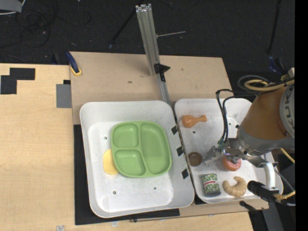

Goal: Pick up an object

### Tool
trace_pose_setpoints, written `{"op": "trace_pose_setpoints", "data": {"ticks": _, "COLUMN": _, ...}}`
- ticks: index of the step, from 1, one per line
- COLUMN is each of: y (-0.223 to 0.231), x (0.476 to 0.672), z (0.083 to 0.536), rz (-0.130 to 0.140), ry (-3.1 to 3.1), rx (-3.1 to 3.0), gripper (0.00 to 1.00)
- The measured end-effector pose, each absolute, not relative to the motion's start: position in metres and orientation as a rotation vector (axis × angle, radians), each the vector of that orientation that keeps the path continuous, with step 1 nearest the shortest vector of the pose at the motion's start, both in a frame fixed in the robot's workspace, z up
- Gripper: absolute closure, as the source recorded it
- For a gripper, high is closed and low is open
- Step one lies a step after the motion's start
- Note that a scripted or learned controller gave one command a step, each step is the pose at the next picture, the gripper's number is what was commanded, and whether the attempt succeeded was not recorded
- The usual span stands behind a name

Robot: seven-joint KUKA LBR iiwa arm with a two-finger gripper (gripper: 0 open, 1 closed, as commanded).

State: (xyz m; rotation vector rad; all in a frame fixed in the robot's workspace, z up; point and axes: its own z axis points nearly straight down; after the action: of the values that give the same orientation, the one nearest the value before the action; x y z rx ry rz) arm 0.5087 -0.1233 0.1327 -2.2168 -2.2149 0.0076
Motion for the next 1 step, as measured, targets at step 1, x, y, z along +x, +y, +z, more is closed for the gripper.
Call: {"op": "trace_pose_setpoints", "data": {"ticks": 1, "y": -0.1247, "x": 0.5108, "z": 0.1016, "rz": -0.004, "ry": -2.222, "rx": -2.227, "gripper": 0.00}}
